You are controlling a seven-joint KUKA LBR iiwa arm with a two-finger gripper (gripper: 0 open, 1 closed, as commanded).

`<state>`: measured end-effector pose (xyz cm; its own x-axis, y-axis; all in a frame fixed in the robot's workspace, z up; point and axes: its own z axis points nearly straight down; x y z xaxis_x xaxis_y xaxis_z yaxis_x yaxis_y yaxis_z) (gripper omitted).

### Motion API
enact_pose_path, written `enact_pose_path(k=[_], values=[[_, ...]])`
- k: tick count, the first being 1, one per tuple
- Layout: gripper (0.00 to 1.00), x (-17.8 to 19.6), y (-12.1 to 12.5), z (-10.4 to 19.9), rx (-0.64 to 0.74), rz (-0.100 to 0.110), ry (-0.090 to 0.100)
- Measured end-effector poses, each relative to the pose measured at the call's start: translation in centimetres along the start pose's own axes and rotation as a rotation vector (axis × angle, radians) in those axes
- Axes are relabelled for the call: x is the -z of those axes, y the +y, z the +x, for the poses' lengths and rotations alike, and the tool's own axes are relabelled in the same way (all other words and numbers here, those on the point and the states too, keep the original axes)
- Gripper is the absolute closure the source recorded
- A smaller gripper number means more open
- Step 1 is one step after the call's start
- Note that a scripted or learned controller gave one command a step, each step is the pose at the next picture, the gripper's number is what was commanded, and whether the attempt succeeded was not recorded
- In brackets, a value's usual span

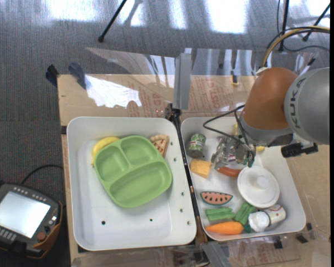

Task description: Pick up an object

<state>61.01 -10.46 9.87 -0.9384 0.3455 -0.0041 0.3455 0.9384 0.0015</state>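
two shallow white bins sit side by side on the desk [72, 93], and the gripper [232, 153] hangs low over the right bin [294, 187], above its upper middle. whether the fingers are released or clenched cannot be told from this slanted overhead view; nothing shows between them.

the things to pick lie mostly in the right bin: a small green can [196, 143] near the top left corner, a yellow cheese wedge [200, 168] just below it, an orange-red piece [229, 171] partly under the gripper, a white lidded pot [258, 186] just right of that, a watermelon slice [217, 197], green pieces [219, 213], an orange carrot [224, 228] at the bottom edge, and a white bottle [265, 218] lying on its side.

the desk is brown board with a crumpled clear sheet [112, 92] at its far left. the floor [22, 49] is dark grey carpet with bright window patches; a teach pendant [22, 219] lies at lower left.

the left bin [83, 210] holds a green divided plate [133, 169], tilted, with a yellow banana [103, 145] peeking from under its upper left and a waffle-like slice [160, 144] at its upper right. the grey arm [314, 107], with its orange band [273, 96], covers the right bin's upper right part.
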Motion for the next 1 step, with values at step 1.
enact_pose_path(k=[1], values=[[0.0, -0.05, 0.04, 0.03, 0.001, 0.0, 0.001]])
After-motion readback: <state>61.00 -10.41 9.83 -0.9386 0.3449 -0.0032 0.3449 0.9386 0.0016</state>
